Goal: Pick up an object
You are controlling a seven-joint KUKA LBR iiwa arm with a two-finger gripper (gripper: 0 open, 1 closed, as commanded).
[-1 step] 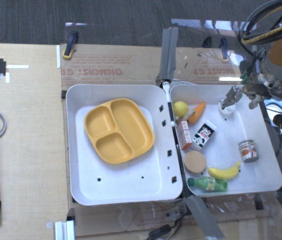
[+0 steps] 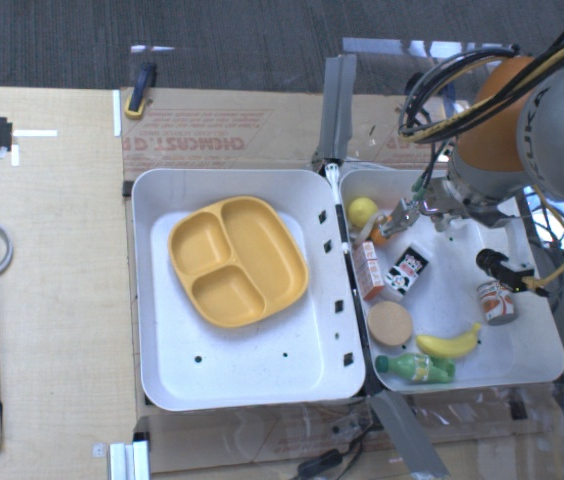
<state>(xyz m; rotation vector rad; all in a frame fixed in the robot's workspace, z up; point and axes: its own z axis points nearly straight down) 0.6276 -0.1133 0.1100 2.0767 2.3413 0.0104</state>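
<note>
Green bottle [image 2: 417, 368] at the right bin's [image 2: 537, 373] near edge, banana [image 2: 449, 342] touching behind. Gripper [image 2: 424, 208] hangs over the far corner beside the lemon [image 2: 362, 211]; finger state: cannot tell. Risk: crowded items, fingers clip a neighbour.

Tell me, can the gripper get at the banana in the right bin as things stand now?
Probably yes. The banana lies uncovered near the front of the right bin, nothing on top of it. The green bottle and round lid lie close, which may crowd the gripper.
</note>
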